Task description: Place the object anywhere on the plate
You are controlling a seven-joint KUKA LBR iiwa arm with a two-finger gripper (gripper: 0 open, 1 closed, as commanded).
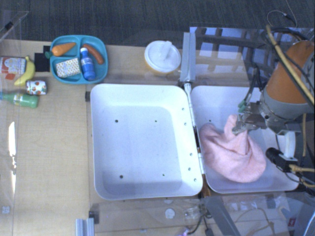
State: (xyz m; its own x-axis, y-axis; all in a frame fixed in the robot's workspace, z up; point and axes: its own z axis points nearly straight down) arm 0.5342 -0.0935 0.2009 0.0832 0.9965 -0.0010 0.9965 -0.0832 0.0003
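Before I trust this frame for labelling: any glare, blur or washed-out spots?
Camera view: lighting is even and focus fairly sharp; the left bin is bright white with soft shading and little texture. A pale reflection streak shows on the bench at the far left. The pink cloth reads clearly. Clear panels along the bottom edge and upper right add reflections.

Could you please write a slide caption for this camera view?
Arm's tool lifting a peak of the pink cloth in the right bin.
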